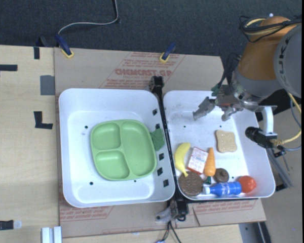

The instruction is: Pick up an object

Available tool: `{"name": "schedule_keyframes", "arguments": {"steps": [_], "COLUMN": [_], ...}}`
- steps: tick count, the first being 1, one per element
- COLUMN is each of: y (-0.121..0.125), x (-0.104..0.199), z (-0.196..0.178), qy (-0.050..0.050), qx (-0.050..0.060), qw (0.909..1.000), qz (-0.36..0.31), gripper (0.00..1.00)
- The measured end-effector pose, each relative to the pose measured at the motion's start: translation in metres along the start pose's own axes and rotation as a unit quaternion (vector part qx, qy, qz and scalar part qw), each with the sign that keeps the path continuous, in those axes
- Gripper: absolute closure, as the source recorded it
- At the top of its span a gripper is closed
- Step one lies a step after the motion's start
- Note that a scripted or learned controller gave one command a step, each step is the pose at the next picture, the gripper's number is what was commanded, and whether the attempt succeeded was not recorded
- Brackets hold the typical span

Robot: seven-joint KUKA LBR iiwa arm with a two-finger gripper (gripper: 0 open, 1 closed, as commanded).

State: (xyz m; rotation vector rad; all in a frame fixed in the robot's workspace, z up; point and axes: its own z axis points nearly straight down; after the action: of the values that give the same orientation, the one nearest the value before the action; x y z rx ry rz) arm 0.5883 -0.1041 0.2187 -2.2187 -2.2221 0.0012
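Here the gripper (215, 111) hovers with fingers apart and empty above bare floor of the right bin (258, 140), probably because the toast (225, 141) lies just below it.

Even, fairly bright overhead light; soft shadows inside the white bins (71, 135); the picture looks slightly soft, perhaps low resolution.

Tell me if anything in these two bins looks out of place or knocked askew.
Mostly no. The one oddity is a dark green piece wedged between the green divided plate and the left bin's right wall, partly hidden. In the right bin, the toy food is crowded along the near edge, and the open gripper hovers above bare floor.
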Motion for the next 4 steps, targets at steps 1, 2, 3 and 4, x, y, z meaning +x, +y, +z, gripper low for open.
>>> {"name": "schedule_keyframes", "arguments": {"steps": [1,2,3,4], "y": [-0.049,-0.037,-0.005,-0.091], "x": [-0.071,-0.118,-0.090,-0.118], "z": [0.075,0.128,0.131,0.131], "qy": [0.000,0.000,-0.002,0.001], "qx": [0.001,-0.002,-0.004,-0.003], "qw": [1.0000,1.0000,1.0000,1.0000], "qz": [0.001,0.000,0.000,0.000], "gripper": [0.00,0.00,0.00,0.00]}}
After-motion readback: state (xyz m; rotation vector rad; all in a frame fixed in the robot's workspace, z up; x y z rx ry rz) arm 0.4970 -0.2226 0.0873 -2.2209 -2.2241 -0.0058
